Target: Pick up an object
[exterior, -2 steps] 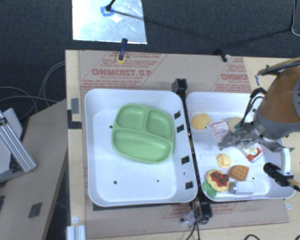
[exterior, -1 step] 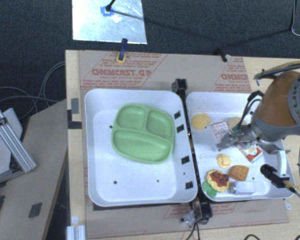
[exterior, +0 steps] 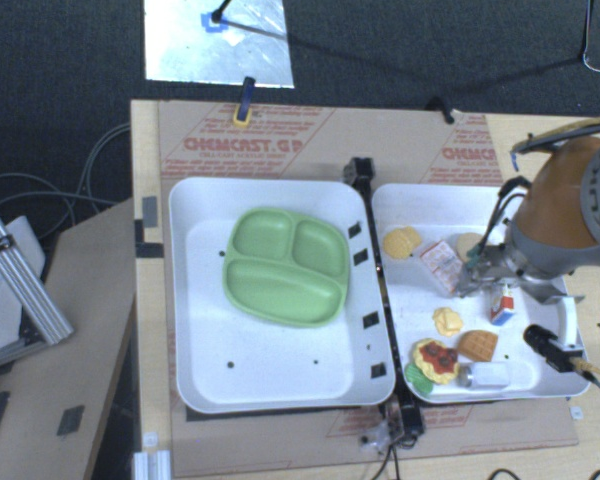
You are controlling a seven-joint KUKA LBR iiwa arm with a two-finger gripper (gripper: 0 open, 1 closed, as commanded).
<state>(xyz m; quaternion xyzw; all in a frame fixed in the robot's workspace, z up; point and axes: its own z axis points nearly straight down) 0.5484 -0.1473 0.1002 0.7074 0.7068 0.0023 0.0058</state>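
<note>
Clear packet [exterior: 439,259] lies in right bin [exterior: 420,203], just beside end effector [exterior: 470,280]; we can't tell its state. Risk: slick film slips, or neighbouring toys snag.

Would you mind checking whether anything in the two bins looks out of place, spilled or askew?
Nothing looks spilled or damaged. The green divided plate sits slightly turned in the left bin, and the toy food lies loosely scattered in the right bin, with the gripper down among it.
</note>
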